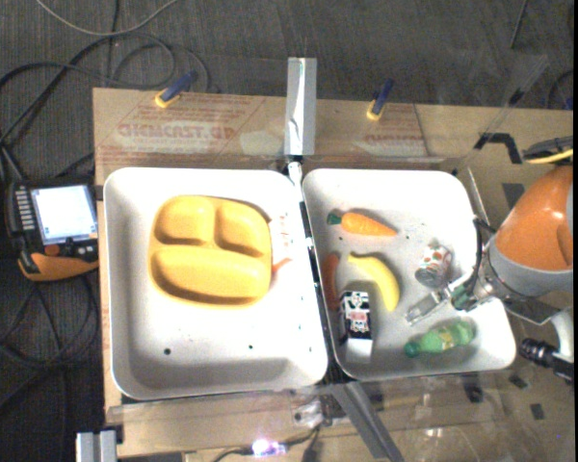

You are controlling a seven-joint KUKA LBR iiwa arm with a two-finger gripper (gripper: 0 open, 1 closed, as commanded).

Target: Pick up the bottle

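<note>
Bottle (441, 339): green, lying on its side in the right bin (395, 186), near the front right corner, cap end pointing left. Nothing is gripping it.

Gripper (426, 306) sits just above and left of the bottle, over the bin floor, close to it but apart as far as I can see. Fingers point left and look slightly spread; nothing between them, so released.

Just up from the gripper: small silver-and-red object (433, 264), too blurred to identify.

Left of the bottle, same bin: banana (378, 279) mid-bin, carrot (366, 223) behind it toward the back wall, small black-and-white carton (356, 318) against the left wall with a white block in front of it.

Arm (539, 234), grey with orange band, comes in from the right over the bin's right rim.

Left bin (202, 364) holds a yellow divided tray (212, 249), upright, toward the back.

Handheld screen unit (56, 218) on the floor, left of the bench.
</note>
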